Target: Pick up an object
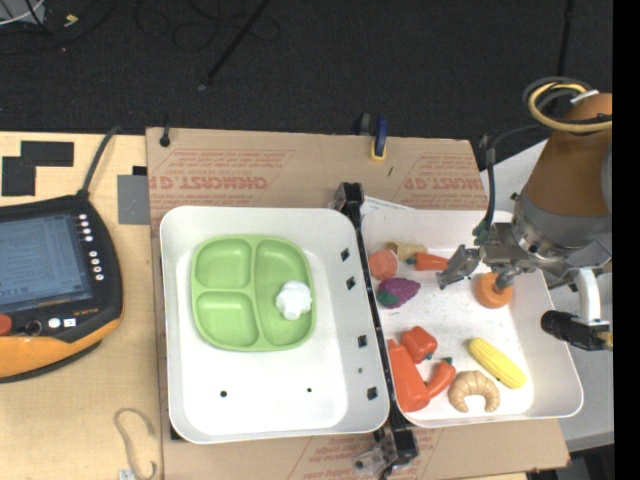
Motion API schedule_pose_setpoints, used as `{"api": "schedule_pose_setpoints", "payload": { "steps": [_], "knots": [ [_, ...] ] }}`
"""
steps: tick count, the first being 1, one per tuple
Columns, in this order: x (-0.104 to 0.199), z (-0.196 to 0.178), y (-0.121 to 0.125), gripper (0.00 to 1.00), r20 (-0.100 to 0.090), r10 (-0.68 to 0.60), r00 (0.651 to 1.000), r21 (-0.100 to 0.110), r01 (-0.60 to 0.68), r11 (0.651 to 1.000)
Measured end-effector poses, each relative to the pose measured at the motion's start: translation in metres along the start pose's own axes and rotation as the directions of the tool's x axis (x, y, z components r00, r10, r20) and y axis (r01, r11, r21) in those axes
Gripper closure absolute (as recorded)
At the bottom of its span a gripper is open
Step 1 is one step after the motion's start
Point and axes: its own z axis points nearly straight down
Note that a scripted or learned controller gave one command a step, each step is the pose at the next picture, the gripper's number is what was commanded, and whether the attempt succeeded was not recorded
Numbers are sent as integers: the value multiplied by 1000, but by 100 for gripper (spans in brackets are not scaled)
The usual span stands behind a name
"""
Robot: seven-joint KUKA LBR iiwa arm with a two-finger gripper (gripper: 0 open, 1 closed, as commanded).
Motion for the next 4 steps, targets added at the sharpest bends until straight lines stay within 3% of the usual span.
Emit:
{"api": "schedule_pose_setpoints", "payload": {
  "steps": [1,4],
  "knots": [
    [0,-8,3,0,2,-2,1000,-15,2,1000],
    [16,116,7,0,1,-3,1000,-10,3,1000]
  ]
}}
